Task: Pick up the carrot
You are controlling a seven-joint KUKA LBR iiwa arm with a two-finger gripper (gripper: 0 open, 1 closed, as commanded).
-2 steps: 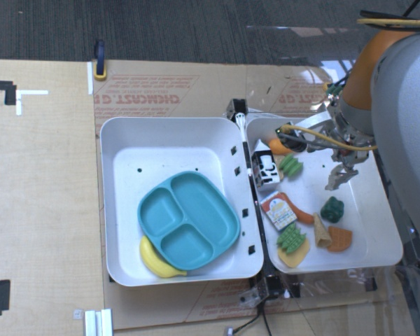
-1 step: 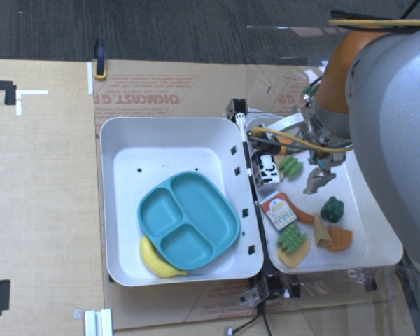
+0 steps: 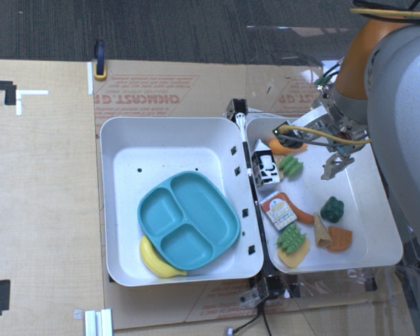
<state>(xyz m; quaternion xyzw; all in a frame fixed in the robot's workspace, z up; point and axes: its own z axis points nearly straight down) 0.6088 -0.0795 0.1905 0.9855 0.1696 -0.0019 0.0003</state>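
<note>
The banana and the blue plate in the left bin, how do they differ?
The banana is yellow, curved and slim; the blue plate is broad, flat and split into three compartments. The plate sits mid-bin, while the banana lies at its lower-left edge, partly tucked under the rim. Both rest in the left bin, away from the gripper.
</note>
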